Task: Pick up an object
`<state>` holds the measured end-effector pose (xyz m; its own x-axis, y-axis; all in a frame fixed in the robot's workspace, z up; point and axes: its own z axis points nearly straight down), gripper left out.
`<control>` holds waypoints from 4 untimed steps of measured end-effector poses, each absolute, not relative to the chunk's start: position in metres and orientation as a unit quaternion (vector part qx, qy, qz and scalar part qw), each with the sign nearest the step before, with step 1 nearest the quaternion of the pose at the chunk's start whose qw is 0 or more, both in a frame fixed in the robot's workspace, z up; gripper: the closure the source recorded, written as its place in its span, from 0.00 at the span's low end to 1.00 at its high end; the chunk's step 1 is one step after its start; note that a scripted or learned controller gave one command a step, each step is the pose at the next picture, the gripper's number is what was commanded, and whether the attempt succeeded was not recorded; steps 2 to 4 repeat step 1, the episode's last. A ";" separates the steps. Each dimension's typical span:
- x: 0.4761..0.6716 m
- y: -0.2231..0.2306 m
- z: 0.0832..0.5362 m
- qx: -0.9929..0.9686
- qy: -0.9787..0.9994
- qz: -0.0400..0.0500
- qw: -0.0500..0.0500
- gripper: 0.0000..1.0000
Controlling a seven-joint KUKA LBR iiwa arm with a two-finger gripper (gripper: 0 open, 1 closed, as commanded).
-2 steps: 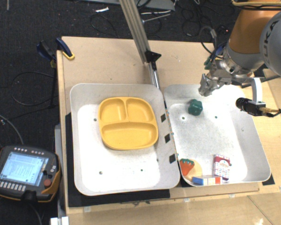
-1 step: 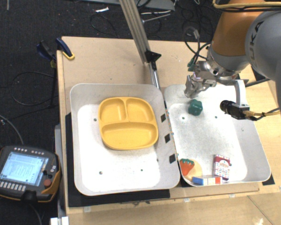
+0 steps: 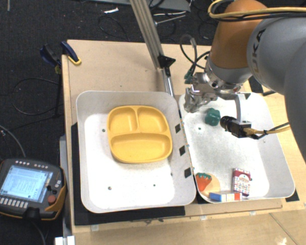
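A: Where's the gripper (image 3: 194, 100)?
B: Upper part of the right bin (image 3: 275, 152), near its top-left corner. Fingers point down at the bin floor. Can't tell whether they're spread or pressed together; the wrist hides too much. Nothing visibly between them.

A: Closest target?
B: Green block (image 3: 212, 117), just right of the gripper and a bit lower in frame. Close beside it, but contact I can't confirm. Looks small, chunky and rigid. My guess: light, won't deform, fairly grippy. Take it across two opposite flat sides, straight from above.

A: Other candidates?
B: Lower edge of the same bin: a strawberry-like toy (image 3: 204, 180), a small red-and-white carton (image 3: 241, 181), a blue-and-red piece (image 3: 225, 196) against the bottom rim. The carton is probably thin card and crushable, so squeeze gently. The rim crowds all three, so finger clearance is poor there.

A: Left bin?
B: Yellow divided tray (image 3: 139, 133), centre of the left bin (image 3: 92, 188). Stiff plastic, wide and shallow; only its rim is pinchable. Awkward. Skip.

A: Surface, room?
B: Bin floors are smooth white and likely slick, so things may slide if nudged. A black cabled part (image 3: 234, 125) hangs right of the block; watch it. Bins sit on a wooden bench (image 3: 107, 65), a teach pendant (image 3: 25, 185) at lower left, dark floor with loose cables up top.
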<state>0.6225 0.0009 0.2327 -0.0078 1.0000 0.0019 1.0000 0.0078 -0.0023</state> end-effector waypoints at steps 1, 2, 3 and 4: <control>0.625 0.064 0.239 -0.704 -0.710 -0.001 0.000 1.00; 0.625 0.064 0.239 -0.704 -0.710 -0.001 0.000 1.00; 0.625 0.064 0.239 -0.704 -0.710 -0.001 0.000 1.00; 0.625 0.064 0.239 -0.704 -0.710 -0.001 0.000 1.00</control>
